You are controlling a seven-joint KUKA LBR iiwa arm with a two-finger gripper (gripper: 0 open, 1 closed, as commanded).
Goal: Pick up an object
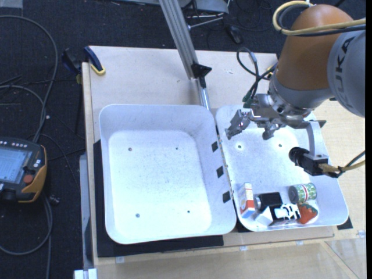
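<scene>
Two shallow white plastic bins on a pale bench; the right-hand bin (pixel 325 156) serves as landmark for all entries below.

Item 1: two-finger metal gripper (pixel 254 127) on the grey arm with the orange band. Position: over the far-left part of the right-hand bin, above bare floor. State: fingers spread wide, one tip (pixel 235 125) toward the bin's left wall, the other (pixel 271 131) toward its middle; nothing between them.

Item 2: candidate objects, clustered along the near edge of the right-hand bin.
- small white carton with red and orange print (pixel 247 199), near-left corner, long axis running roughly from far to near.
- flat black-and-white packet (pixel 278 208), just beside the carton, toward the bin's near middle.
- green-labelled cylindrical can (pixel 303 192), lying on its side, near-right part.
- red rounded item (pixel 308 215), at the near rim beside the can; identity unclear.

Item 3: left-hand white bin (pixel 116 121), no contents noted.

Governing relation: every candidate lies nearward of the gripper, well apart from it. The carton sits most directly below it in the view, judged the shortest reach; the can demands travel toward the bin's right as well.
</scene>
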